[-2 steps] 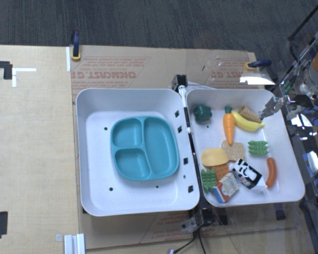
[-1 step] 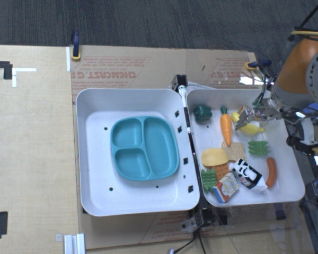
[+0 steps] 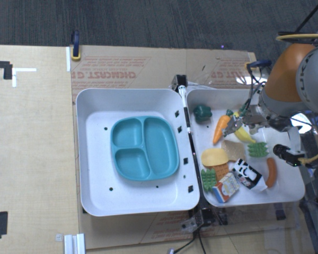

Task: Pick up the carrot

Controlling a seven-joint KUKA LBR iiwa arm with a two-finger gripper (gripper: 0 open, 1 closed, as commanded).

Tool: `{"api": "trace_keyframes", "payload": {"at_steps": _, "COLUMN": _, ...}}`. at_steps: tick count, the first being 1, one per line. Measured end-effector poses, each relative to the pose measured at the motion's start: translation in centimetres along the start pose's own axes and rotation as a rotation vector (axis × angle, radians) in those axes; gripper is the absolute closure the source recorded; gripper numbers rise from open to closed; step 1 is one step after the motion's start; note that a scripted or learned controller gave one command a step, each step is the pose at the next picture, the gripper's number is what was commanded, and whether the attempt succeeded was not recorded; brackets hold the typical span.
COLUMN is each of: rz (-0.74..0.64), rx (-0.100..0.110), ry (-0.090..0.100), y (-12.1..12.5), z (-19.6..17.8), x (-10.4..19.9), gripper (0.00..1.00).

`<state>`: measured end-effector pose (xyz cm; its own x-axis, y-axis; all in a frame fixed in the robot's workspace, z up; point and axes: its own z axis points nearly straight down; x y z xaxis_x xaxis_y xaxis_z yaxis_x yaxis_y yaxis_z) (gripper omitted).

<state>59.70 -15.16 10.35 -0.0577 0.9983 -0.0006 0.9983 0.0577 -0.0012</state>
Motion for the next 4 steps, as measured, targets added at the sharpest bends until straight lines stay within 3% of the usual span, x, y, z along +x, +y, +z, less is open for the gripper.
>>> {"api": "trace_keyframes", "payload": {"at_steps": 1, "rz": 0.217, "rx": 0.003, "ry": 0.0, "y": 1.3, "z": 1.2, "x": 5.7, "gripper": 0.0}}
{"api": "trace_keyframes", "payload": {"at_steps": 2, "rz": 0.548, "rx": 0.034, "ry": -0.005, "y": 5.5, "z": 1.4, "x": 5.3, "gripper": 0.0}}
{"api": "trace_keyframes", "payload": {"at_steps": 3, "rz": 0.541, "rx": 0.026, "ry": -0.01, "y": 5.6, "z": 0.6, "x": 5.3, "gripper": 1.0}}
{"api": "trace_keyframes", "payload": {"at_steps": 4, "rz": 0.542, "rx": 0.027, "ry": -0.01, "y": 5.6, "z": 0.6, "x": 5.3, "gripper": 0.0}}
